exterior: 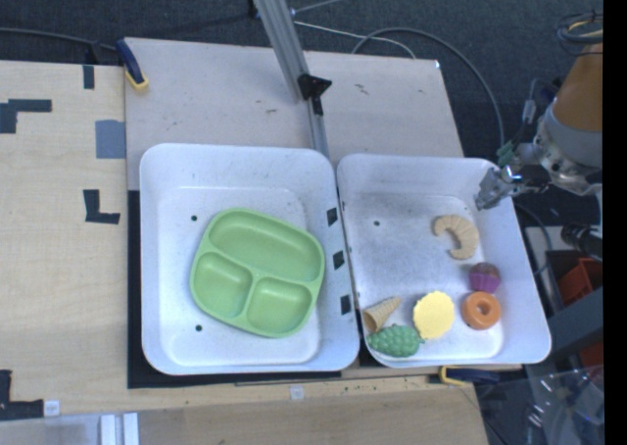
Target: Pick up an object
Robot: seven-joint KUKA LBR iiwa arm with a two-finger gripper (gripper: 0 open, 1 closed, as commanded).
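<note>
Sitting side by side on the pale wooden worktop (59, 237) are two shallow white plastic bins. The left bin (157, 173), at centre frame, is holding a light green three-compartment plastic tray (258, 271), which is lying flat towards the bin's lower middle.

The right bin (392, 173), at centre right, is carrying six small toy food items, all of them candidates for picking. A tan curved croissant-shaped piece (457, 235) is lying in the bin's right-middle area. A small purple cupcake-like piece (484, 277) is sitting just below it, near the right wall. An orange ring-shaped doughnut piece (481, 310) is resting just beneath the purple piece. A yellow round disc-shaped piece (433, 315) is lying just left of the orange ring. A green knobbly broccoli-like piece (395, 340) is sitting at the bin's lower edge, and a tan cone-shaped piece (382, 312) is lying just above it.

The grey arm with the orange band (578, 100) is reaching in at the right edge of the frame. Its end effector (493, 185) is hanging over the right bin's upper right rim, well apart from all six items and carrying nothing; how far it is parted cannot be told at this size.

A grey metal pole (279, 26) is slanting down from the top centre of the frame.
</note>
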